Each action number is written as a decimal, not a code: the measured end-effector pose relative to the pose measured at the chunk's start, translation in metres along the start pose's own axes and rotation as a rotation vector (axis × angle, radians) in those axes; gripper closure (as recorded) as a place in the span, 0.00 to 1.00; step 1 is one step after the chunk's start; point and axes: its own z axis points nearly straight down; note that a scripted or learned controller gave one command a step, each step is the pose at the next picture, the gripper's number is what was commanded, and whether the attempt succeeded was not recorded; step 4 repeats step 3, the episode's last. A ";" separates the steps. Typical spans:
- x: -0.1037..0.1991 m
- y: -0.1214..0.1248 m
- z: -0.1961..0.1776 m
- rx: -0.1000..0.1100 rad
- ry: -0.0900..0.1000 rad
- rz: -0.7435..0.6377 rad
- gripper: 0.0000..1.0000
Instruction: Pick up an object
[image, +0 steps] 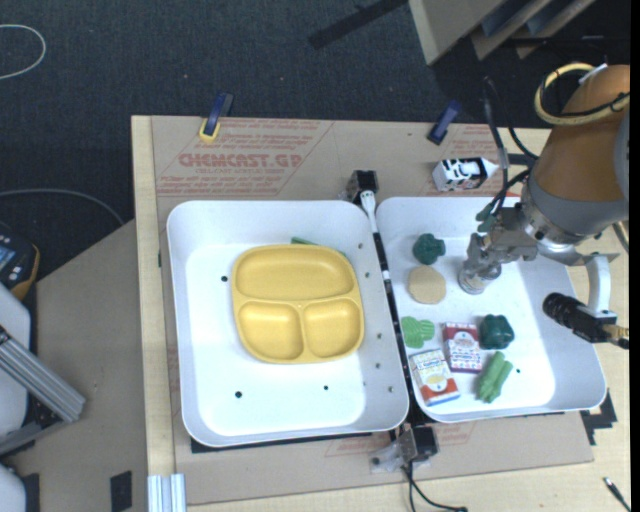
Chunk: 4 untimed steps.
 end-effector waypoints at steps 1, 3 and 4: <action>0.054 -0.010 0.006 0.001 0.001 -0.001 1.00; 0.150 -0.033 -0.006 -0.003 0.000 -0.001 1.00; 0.150 -0.033 -0.006 -0.003 0.000 -0.001 1.00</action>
